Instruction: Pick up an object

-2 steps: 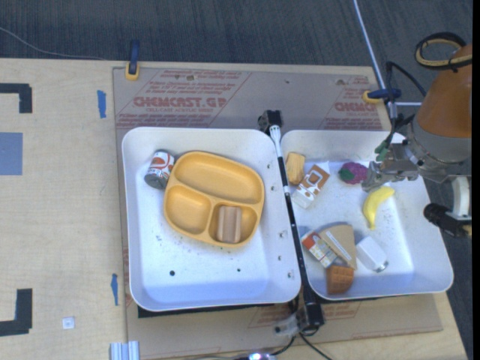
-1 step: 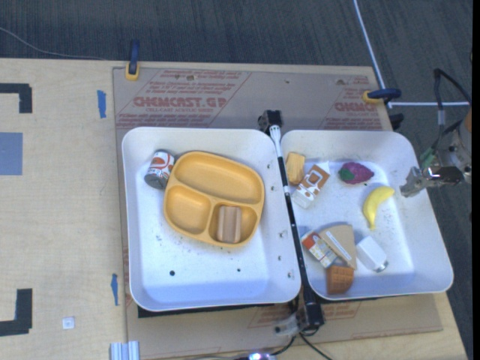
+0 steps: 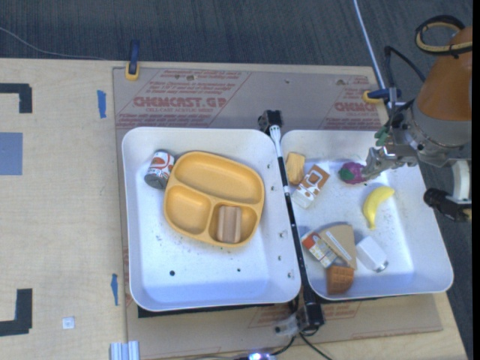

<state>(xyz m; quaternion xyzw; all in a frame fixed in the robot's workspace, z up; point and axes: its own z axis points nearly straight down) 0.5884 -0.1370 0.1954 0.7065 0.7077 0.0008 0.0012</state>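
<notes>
Waffle-textured brown piece sits at lower edge of right bin, lowest item in frame. Just above it: small striped box touching tan wedge-shaped piece, with white block beside them to the right. Banana lies mid-right in that bin, apart from the rest. Left bin holds yellow three-compartment tray; brownish block sits in its lower-right compartment. Crushed can touches the tray's upper-left edge. Along the divider at upper left of right bin: orange-and-white packet, small yellow block. Purple-green item lies at upper middle, gripper right beside it, at its right edge. Jaws: cannot tell, too small and blurred. Arm enters from upper right. Desk to the left.
</notes>
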